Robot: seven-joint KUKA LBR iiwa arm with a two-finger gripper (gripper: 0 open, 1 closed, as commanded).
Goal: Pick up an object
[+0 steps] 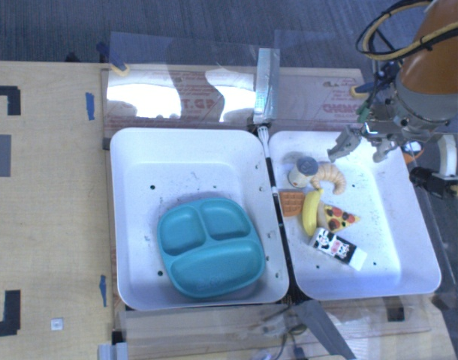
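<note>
The wooden counter (41,201) carries two shallow white bins side by side. The left bin (139,156) holds a teal divided plate (210,247), lying flat toward the bin's near side, with three compartments. The right bin (394,231) holds a cluster of small things near its left wall. The grey arm (432,66) with its orange band reaches in from the right, and its end effector (362,148) hangs over the far part of the right bin, fingers spread wide with nothing between them — one finger (343,145) points down toward the cluster. Just below it lies a croissant (328,176), touching a round cream-coloured piece (299,176) with a grey-blue lid (307,165) behind. A banana (311,211) lies beside an orange waffle-like square (290,202). Close to the banana's right is a small pizza slice (338,217), and nearest the front a black-and-white carton (338,247) lies on its side.
</note>
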